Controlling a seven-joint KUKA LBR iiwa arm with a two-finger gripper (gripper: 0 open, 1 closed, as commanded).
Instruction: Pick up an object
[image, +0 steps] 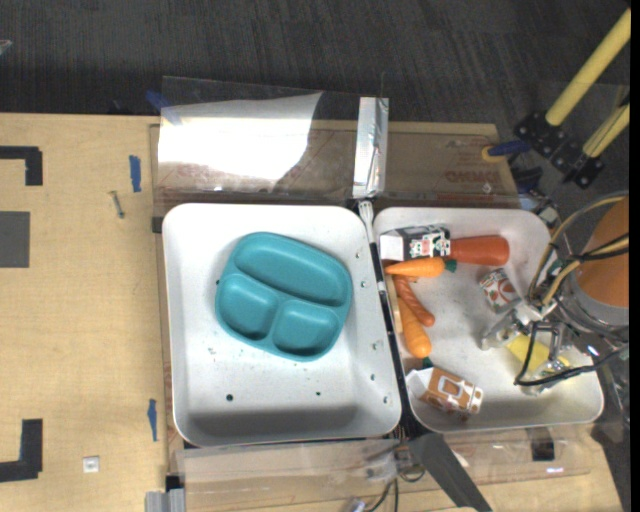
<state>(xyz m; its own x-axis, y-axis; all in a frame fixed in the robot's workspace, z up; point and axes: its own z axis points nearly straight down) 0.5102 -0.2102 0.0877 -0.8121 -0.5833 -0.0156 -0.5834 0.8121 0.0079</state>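
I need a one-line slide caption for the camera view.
Gripper low in the right bin among carrots and small cartons; teal divided plate in the left bin.

Tan wood bench (70, 330) carries two white bins side by side, touching at the middle. Left bin (190, 380), right bin (580, 405). Clear plastic sheet (240, 150) lies on bench behind left bin. Black tape marks (25, 165) and small blue tape bits (134, 172) on bench at left.

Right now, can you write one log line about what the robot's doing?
task: pick up an object | gripper: low in right bin, over yellow item | grasp: unconfirmed | left bin: teal tray
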